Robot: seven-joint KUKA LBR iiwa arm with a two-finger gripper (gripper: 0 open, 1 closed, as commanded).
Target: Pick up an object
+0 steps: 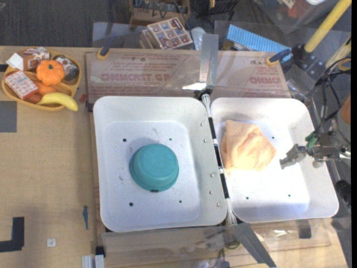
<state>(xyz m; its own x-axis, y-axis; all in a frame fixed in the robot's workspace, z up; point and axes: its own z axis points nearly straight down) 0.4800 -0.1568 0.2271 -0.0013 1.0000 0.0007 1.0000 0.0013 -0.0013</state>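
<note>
A crumpled pale orange cloth [247, 146] lies in the left half of the right bin [290, 197], against the divider. In the left bin [111, 127] a teal bowl [154, 167] sits upside down near the middle. My gripper [292, 157] hangs over the right side of the right bin. It is just right of the cloth and apart from it, and nothing shows in its grasp. The arm's wrist and cables reach in from the right edge.
A yellow dish [39, 82] with a banana, a small pumpkin and toy food packets rests on the bench at the far left. Cardboard panels [145, 74] lie behind the bins. Boxes and a blue pad clutter the floor beyond.
</note>
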